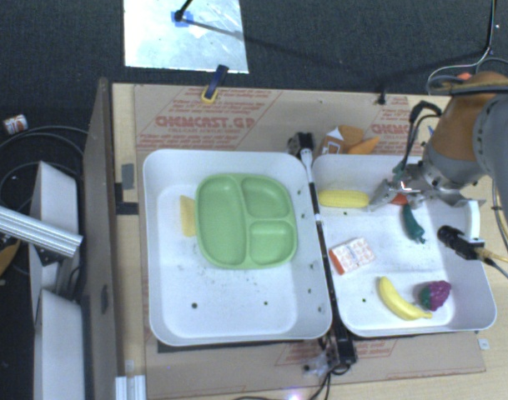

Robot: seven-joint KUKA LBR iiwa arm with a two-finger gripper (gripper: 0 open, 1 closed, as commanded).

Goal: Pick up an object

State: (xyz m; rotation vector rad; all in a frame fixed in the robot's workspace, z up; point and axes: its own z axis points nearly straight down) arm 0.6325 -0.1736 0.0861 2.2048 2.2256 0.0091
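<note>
My gripper [393,190] hangs over the back of the right bin [487,302], with the arm coming in from the right. A yellow corn-like piece [344,198] lies just left of the gripper, apart from it. A teal object [414,224] lies just below and right of it. Further forward in the same bin are a red and white box [351,255], a yellow banana [400,300] and a purple bunch of grapes [435,293]. Nothing shows as held.
The left bin [166,307] holds a green divided plate [243,221] with a yellow piece [187,215] sticking out at its left edge. Orange items [354,142] lie behind the right bin. A divider [319,240] separates the two bins.
</note>
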